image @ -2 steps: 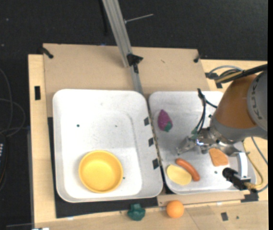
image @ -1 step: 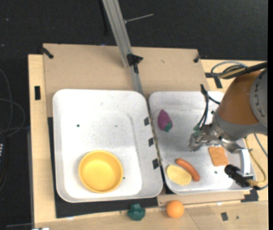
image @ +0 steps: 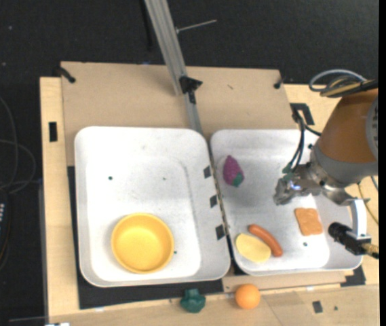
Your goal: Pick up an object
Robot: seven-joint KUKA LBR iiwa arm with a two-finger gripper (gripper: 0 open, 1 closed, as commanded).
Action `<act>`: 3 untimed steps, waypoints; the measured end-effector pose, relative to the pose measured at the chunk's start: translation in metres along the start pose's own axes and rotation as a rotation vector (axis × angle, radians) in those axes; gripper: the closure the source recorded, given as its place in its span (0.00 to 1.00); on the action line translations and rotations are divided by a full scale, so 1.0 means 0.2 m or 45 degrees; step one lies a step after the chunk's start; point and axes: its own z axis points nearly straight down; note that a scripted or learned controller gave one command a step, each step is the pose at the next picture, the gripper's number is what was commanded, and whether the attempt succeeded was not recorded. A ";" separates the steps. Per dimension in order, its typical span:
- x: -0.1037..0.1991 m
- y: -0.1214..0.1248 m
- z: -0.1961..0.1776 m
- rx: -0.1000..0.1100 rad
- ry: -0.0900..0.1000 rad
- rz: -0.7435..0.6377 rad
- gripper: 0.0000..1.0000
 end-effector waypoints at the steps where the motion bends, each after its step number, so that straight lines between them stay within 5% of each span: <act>1: 0.00 0.01 -0.22 -0.001 0.000 0.000 1.00; 2: -0.01 0.02 -0.35 0.002 0.001 -0.001 1.00; 3: 0.28 0.02 -0.31 0.006 0.003 -0.003 1.00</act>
